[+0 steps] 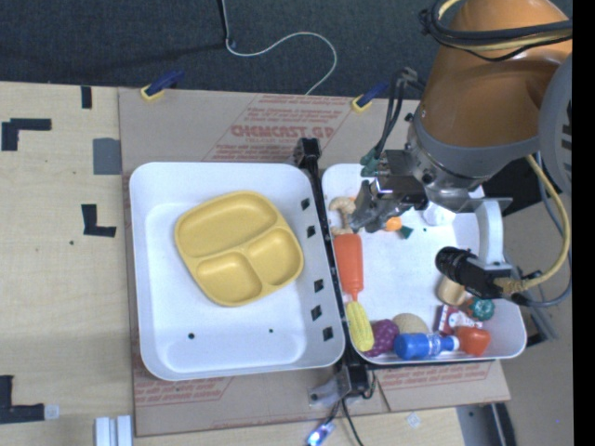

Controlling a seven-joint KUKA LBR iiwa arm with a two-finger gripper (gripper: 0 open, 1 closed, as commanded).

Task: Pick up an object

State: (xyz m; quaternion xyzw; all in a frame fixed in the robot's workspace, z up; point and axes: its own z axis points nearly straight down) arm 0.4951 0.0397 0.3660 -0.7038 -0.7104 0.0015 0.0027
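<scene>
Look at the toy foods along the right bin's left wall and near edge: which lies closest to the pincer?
The orange carrot. Its upper end lies just below the pincer, whereas the yellow corn cob and the blue bottle lie further down the bin.

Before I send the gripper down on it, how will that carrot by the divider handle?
The carrot looks like a smooth plastic toy, so probably stiff and light. Its round, tapered body may roll or slip from a pinch. It lies along the right bin's wall with the corn at its tip, so a nudge would likely shift both.
</scene>
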